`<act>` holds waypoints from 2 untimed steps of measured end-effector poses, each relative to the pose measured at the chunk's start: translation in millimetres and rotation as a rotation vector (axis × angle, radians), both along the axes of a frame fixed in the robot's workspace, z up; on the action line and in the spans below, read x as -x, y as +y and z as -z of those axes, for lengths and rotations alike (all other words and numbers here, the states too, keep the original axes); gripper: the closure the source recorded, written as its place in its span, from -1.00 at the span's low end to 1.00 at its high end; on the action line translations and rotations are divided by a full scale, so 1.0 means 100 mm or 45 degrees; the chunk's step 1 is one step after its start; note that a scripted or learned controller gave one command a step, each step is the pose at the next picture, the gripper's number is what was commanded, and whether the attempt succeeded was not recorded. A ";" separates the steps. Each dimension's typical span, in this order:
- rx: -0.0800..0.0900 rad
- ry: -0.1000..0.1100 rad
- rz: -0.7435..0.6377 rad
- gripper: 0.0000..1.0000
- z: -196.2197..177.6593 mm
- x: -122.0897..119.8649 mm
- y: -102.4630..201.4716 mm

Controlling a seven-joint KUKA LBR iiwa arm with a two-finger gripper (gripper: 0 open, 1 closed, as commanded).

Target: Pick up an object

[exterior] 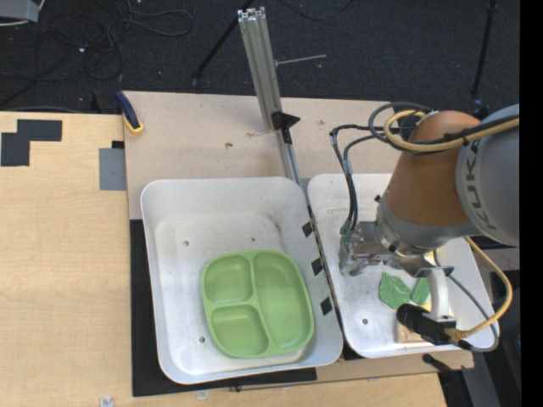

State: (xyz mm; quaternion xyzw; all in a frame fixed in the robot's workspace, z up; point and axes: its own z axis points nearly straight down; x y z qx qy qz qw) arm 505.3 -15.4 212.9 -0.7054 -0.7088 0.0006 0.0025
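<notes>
The only legible writing is on the grey arm casing (496, 185) at the right edge, where large dark letters read "KU" before the casing leaves the view. No brand or label is readable on the bins or their contents.

The gripper (360, 257) is low over the right bin (331, 202), near its left wall, below the orange band (428, 172). Whether it is open or closed cannot be determined from this angle, and nothing is seen held in it.

A small green piece (394, 291), irregular in outline, lies on the floor of the right bin, just beside the gripper on its near right and apart from it. The wrist overhangs part of this bin and hides the floor beneath it.

A green divided plate (254, 303) with three compartments lies flat in the left bin (170, 219), towards its near right corner.

Black clips (318, 265) sit along the edge where the two bins meet. An aluminium post (259, 66) rises behind the bins. A blue and yellow tool (130, 113) lies at the far left corner of the bench (204, 134).
</notes>
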 end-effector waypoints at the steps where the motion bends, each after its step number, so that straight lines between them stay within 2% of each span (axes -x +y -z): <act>1: 0.001 -0.003 0.000 1.00 -0.10 -0.16 0.52; 2: 0.002 -0.001 0.000 1.00 -0.03 -0.23 1.12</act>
